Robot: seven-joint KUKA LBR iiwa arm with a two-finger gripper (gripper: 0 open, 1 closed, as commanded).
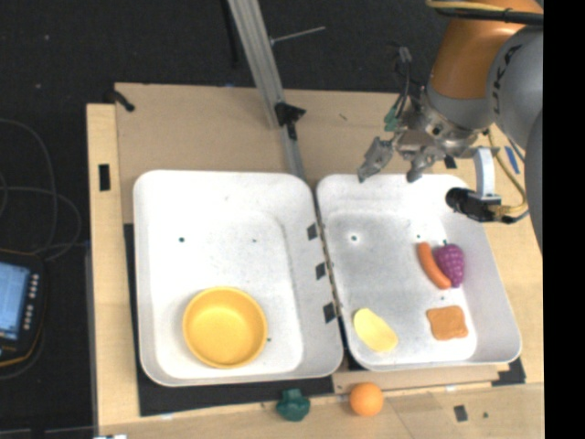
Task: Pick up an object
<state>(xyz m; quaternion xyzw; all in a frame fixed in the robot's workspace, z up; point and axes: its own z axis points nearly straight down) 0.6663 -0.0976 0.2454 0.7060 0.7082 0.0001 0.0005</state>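
Grey claw hangs open and holds nothing, up at the far rim of the right white bin. Below it and nearer the front lie the long orange carrot and purple grapes, touching. It should drop straight onto one toy.

The grey arm with orange band is cut off by the top and right edges, up-right of the two-finger claw. Down-right of the claw, a purple knobbly fruit covers part of an orange carrot-shaped piece. Far left of the claw, a dark handheld screen unit is cut by the frame edge; its display is too blurred to read.
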